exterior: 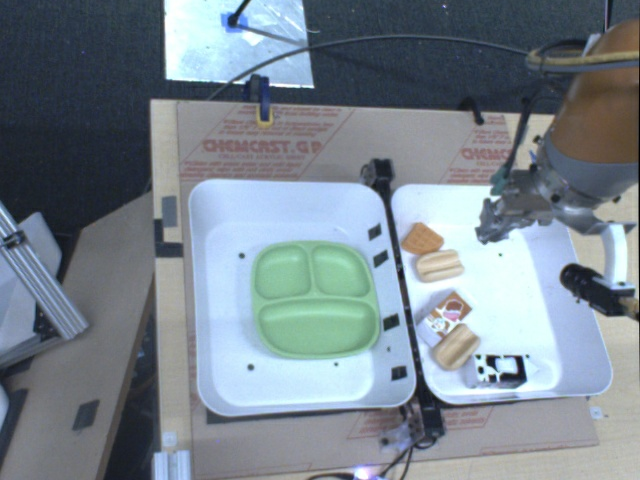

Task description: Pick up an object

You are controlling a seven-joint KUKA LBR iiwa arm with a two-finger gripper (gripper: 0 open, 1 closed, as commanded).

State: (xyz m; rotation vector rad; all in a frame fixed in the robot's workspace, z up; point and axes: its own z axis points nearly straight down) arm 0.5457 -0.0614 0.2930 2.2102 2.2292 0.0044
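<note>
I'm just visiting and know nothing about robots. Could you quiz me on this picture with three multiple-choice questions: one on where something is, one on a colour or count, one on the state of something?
1. Where does the divided plate lie?
A. in the left bin
B. in the right bin
C. on the cardboard behind the bins

2. What colour is that plate?
A. red
B. green
C. blue

3. How does the pincer stand to the toy foods?
A. pressed onto the waffle
B. lifting the bun
C. above the right bin, clear of them

Answers: 1 A, it sits in the left bin. 2 B, pale green. 3 C, it hangs over bare floor of the right bin, apart from the waffle and bun.
</note>
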